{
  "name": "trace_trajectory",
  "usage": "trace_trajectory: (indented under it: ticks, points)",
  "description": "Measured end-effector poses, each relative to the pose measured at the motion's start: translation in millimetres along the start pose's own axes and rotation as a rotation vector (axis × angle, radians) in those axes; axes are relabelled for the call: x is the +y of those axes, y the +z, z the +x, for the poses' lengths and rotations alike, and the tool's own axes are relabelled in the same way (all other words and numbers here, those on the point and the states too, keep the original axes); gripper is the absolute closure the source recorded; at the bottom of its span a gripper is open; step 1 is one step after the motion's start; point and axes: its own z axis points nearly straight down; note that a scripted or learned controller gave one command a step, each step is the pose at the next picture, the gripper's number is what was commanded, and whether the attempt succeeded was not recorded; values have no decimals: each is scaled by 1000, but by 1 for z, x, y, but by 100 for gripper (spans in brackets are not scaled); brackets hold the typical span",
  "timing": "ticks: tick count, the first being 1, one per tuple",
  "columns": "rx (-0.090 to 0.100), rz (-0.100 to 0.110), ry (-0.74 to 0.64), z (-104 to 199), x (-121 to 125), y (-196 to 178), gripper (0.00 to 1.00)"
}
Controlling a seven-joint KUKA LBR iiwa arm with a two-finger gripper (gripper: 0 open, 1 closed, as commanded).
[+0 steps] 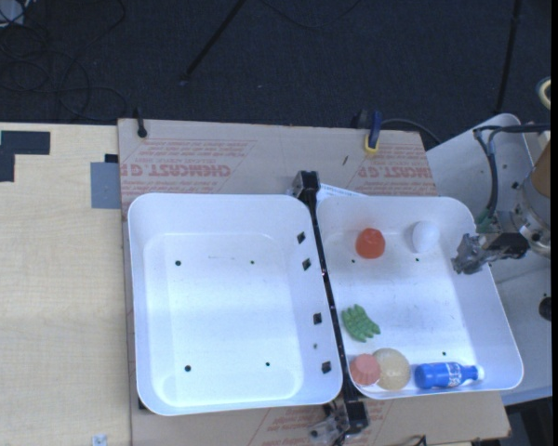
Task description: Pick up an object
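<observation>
Right now I am hovering my gripper (467, 254) over the right edge of the right bin (488, 314), holding nothing that I can see between its tips; whether it is apart or together I cannot tell. Inside this bin an orange ball (370, 242) and a white ball (425, 236) are sitting near the far wall. A green toy (360, 322) is lying mid-bin. Along the near wall, a pink disc (364, 370) is touching a pale yellow ball (391, 368), with a blue bottle (445, 374) lying beside them.
</observation>
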Motion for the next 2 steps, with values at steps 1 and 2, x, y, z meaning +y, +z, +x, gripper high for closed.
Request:
trace_trajectory:
  ticks: [1,2]
  points:
    - [0,3,0,-34,32,108,100]
    - [0,-4,-1,-20,35,55,100]
